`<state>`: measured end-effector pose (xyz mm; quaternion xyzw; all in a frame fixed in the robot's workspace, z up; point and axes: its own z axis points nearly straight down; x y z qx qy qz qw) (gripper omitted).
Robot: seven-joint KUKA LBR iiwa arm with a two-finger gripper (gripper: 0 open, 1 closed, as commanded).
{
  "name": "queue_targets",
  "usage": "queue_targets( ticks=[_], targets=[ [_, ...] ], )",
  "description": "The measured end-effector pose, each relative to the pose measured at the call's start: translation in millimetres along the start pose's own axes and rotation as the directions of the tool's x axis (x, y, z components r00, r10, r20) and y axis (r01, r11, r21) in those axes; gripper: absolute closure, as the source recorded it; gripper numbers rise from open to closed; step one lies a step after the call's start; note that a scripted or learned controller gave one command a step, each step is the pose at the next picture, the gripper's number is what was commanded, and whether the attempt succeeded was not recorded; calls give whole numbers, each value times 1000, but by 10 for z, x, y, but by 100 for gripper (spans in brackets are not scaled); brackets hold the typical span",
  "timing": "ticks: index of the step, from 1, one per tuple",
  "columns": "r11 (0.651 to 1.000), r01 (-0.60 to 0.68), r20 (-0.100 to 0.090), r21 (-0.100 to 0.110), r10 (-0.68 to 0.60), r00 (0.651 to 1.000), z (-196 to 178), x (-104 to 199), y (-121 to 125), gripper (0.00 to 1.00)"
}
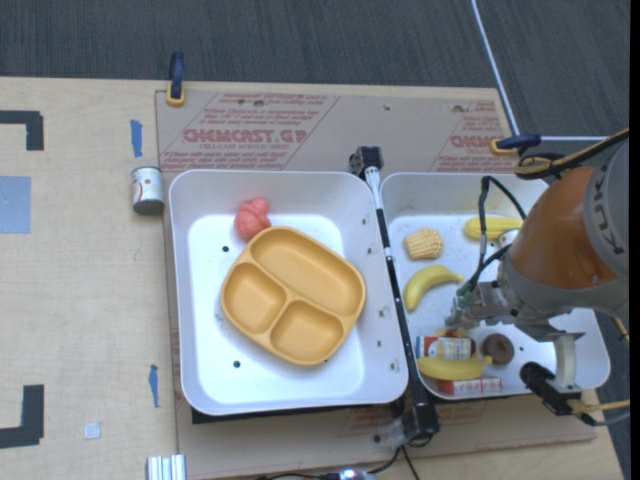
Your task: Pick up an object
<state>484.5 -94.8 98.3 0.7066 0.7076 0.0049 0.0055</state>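
Observation:
The right bin (pixel 590 368) holds a yellow banana (pixel 430 285), a corn cob (pixel 424 242), a second banana piece (pixel 490 227) at the back, a small red-labelled can (pixel 447 348), a brown round piece (pixel 496 347) and a yellow item (pixel 452 368) near the front. My gripper (pixel 468 313) hangs low over this bin, just above the can and right of the banana. The arm's wrist covers the fingers, so what lies between them is hidden.
The left bin (pixel 190 268) carries a yellow divided plate (pixel 292 294) and a pink toy (pixel 251 216) behind it. A small metal can (pixel 147 189) stands outside the left bin. A black rod (pixel 385 248) runs between the bins. Cables trail over the right bin.

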Motion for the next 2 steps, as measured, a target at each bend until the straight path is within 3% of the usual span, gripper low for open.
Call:
queue_targets(
  ticks=[1, 2],
  targets=[
    [1000, 0, -1, 13, 0, 1000, -867, 325, -28, 100],
    [1000, 0, -1, 13, 0, 1000, -867, 324, -29, 0]
  ],
)
